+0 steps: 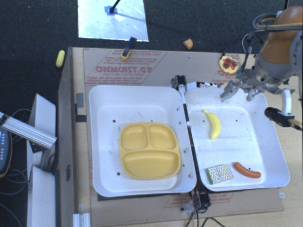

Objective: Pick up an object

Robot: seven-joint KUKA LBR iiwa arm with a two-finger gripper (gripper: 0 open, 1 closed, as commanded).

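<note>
Robotics lab or test cell. Shown by paired white bins (pixel 236 174) clamped on a cardboard-covered bench (pixel 142 65) at frame centre, dark carpet floor (pixel 33 27) at upper left, aluminium framing (pixel 28 131) and loose cables (pixel 14 174) at lower left, industrial arm (pixel 279 41) at upper right.

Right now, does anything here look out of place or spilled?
Yes. A yellow piece and a small orange piece lie on the dark floor beyond the bench, outside both bins. A round pizza-like toy sits on the cardboard.

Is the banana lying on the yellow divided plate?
No, the banana lies in the right bin, while the yellow plate sits in the left bin.
</note>
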